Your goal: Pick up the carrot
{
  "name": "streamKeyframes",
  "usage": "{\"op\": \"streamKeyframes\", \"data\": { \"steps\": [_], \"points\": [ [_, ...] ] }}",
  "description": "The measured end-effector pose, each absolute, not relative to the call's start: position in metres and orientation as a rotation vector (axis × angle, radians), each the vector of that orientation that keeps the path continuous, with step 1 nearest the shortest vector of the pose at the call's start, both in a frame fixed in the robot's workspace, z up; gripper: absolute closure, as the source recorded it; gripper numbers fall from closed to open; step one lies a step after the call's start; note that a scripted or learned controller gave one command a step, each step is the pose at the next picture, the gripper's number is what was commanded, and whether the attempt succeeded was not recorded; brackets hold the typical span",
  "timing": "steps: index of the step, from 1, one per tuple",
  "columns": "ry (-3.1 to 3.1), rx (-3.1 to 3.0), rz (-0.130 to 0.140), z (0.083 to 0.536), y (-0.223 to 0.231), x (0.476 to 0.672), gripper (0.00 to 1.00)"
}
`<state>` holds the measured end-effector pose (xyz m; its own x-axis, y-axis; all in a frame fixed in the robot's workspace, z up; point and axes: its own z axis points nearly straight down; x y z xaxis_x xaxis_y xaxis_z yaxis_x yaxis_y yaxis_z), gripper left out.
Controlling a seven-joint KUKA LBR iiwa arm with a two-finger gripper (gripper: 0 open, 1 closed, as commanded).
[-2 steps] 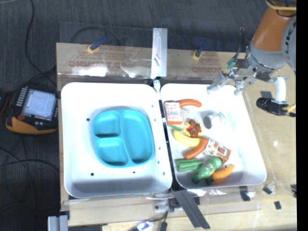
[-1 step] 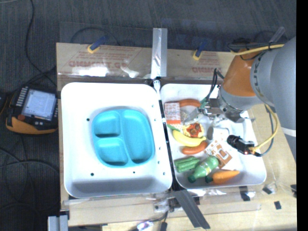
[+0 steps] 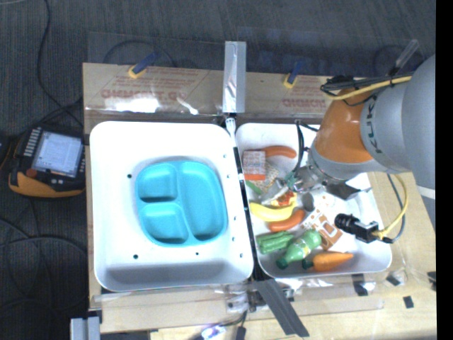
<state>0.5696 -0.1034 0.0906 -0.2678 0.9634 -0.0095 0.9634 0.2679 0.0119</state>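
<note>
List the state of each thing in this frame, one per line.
Carrot: lying flat at the right bin's near edge, not gripped.
Gripper: low over the toy food pile.
Blue tray: upright in the left bin, nothing in its compartments.
Banana: lying mid-pile.

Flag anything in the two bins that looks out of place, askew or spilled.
Nothing looks spilled or damaged. The toy foods lie jumbled in the right bin, the carrot near its front edge. The blue divided tray sits slightly askew in the left bin.
</note>
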Motion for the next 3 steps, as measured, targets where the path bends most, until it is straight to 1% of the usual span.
{"op": "streamKeyframes", "data": {
  "steps": [1, 2, 3],
  "points": [
    [2.488, 1.890, 0.011, 0.091, -0.102, 0.544, 0.00],
    [2.608, 1.756, 0.000, 0.183, -0.092, 0.485, 0.00],
    [2.598, 1.772, -0.002, 0.102, -0.115, 0.483, 0.00]
  ]
}}
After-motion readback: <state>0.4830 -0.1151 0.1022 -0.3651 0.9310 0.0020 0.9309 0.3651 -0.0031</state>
